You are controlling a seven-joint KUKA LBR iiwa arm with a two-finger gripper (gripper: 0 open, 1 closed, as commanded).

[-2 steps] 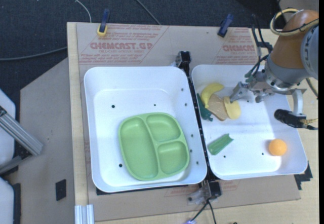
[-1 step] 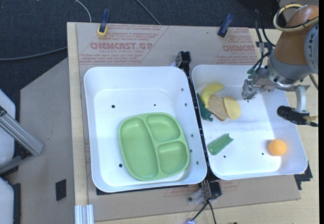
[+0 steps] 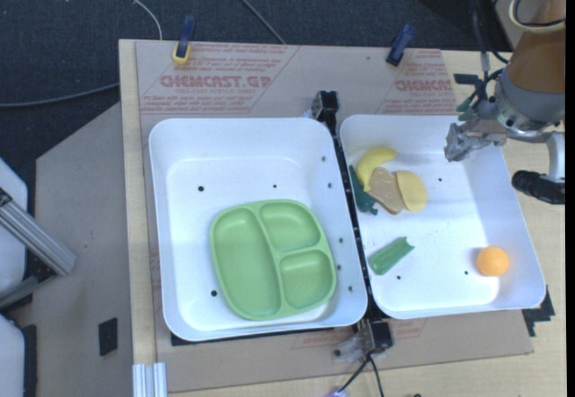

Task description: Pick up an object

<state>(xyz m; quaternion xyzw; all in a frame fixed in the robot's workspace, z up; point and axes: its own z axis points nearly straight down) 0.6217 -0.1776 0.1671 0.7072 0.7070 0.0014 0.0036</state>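
Arm: we saw the grey arm (image 3: pixel 539 72) with its orange band reaching in from the right, over the far right corner of the right bin (image 3: pixel 517 224).
Claw: the claw (image 3: pixel 460 145) hung above the far part of that bin; we could not tell how far it was open, and we saw nothing in it.
Objects: a yellow banana (image 3: pixel 374 162), a tan slice (image 3: pixel 386 191) and a yellow piece (image 3: pixel 412 191) lay together near the bin's left wall; a dark green piece (image 3: pixel 362 198) lay just beside them.
Others: a green piece (image 3: pixel 390 255) lay nearer to us, an orange ball (image 3: pixel 492 261) well apart at the right.
Left bin: the left bin (image 3: pixel 180 171) held a green divided plate (image 3: pixel 273 257).
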